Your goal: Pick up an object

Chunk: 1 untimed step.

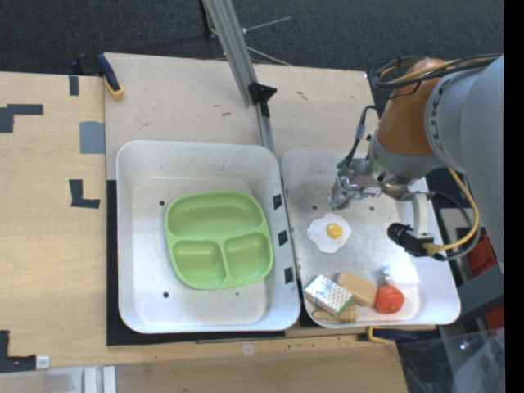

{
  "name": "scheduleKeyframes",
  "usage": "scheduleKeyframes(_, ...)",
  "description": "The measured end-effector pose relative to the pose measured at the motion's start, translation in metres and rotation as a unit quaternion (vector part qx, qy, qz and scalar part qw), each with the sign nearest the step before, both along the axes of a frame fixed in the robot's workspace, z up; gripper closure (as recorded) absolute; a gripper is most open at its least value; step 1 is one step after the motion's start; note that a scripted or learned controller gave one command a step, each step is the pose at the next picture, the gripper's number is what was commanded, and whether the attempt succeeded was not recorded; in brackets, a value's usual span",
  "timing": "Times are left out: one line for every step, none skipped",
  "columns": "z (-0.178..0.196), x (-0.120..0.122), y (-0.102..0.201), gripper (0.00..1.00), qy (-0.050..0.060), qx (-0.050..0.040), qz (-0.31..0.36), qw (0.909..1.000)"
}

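My gripper [342,195] hangs over the back part of the right bin [304,178], its tips pointing down and to the left. Just below it a toy fried egg [330,233] lies flat on the bin floor, apart from the tips. Along the front of this bin lie a green and white packet [328,294], a tan block [357,288] and a red tomato-like piece [390,300]. Nothing shows between the gripper's tips.
The left bin [131,219] holds a green divided plate [219,238]. A metal pole [237,43] slants down to the wall between the bins. The grey arm with its orange band [409,121] and black cables cover the right bin's far right side.
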<state>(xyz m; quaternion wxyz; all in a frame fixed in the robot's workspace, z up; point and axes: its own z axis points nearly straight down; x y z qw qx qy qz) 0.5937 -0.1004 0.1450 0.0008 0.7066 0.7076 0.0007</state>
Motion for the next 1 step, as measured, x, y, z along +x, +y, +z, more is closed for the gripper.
scheduleKeyframes(0.0432, 0.0036, -0.0030, 1.00, 0.000, -0.0003, 0.000, 1.0000)
